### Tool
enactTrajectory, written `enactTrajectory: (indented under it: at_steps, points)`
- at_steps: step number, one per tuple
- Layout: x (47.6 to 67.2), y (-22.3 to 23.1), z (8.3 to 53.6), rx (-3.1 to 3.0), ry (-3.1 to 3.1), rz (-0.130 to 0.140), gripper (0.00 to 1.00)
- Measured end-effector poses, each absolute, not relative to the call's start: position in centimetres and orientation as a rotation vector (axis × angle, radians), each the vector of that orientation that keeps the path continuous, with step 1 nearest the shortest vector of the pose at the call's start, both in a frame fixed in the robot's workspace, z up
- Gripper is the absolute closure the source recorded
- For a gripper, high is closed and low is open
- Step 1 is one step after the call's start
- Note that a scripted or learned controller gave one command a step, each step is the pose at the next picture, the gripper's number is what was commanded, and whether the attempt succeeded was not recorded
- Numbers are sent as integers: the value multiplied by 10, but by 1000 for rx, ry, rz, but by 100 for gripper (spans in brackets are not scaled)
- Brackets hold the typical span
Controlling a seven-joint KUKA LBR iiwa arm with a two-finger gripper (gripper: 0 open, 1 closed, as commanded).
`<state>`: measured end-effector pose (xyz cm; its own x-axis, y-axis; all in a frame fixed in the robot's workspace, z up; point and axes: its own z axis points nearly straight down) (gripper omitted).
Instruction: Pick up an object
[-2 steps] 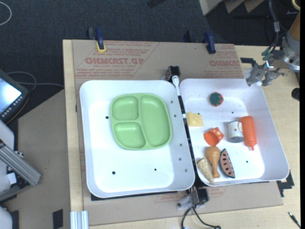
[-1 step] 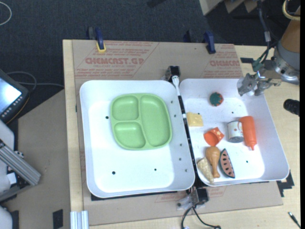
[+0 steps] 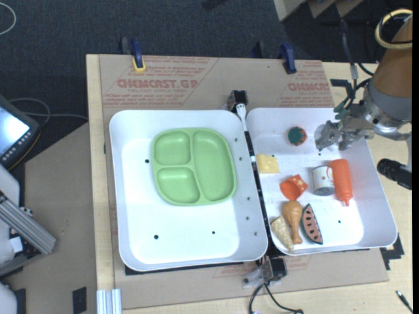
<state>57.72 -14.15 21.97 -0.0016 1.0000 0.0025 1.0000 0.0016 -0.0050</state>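
Observation:
The right bin [image 3: 366,231] holds several small objects: a green and red ball [image 3: 297,135], a yellow cheese slice [image 3: 267,163], an orange-red piece [image 3: 293,187], a silver can [image 3: 321,179], an orange carrot [image 3: 342,180], a chicken drumstick [image 3: 294,219] and a watermelon slice [image 3: 311,224]. My gripper [image 3: 332,138] hangs over the bin's back right part, just right of the ball and above the can and carrot. Nothing shows between its fingers.
The left bin [image 3: 134,224] holds a green three-compartment plate [image 3: 194,165]. Blue clamps [image 3: 137,52] [image 3: 287,56] hold the board at the back edge. A black fitting [image 3: 238,101] sits between the bins at the back. Cables run near the arm at the right.

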Motion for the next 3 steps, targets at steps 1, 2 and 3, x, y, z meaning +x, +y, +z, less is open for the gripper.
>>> enactTrajectory:
  at_steps: [1, 2, 3]
  points:
    - [524, -114, 228, -2217, -2218, 2, 100]
    - [488, -94, 215, -2218, -2217, 3, 100]
    - [491, -82, 232, -2221, -2226, -3, 100]
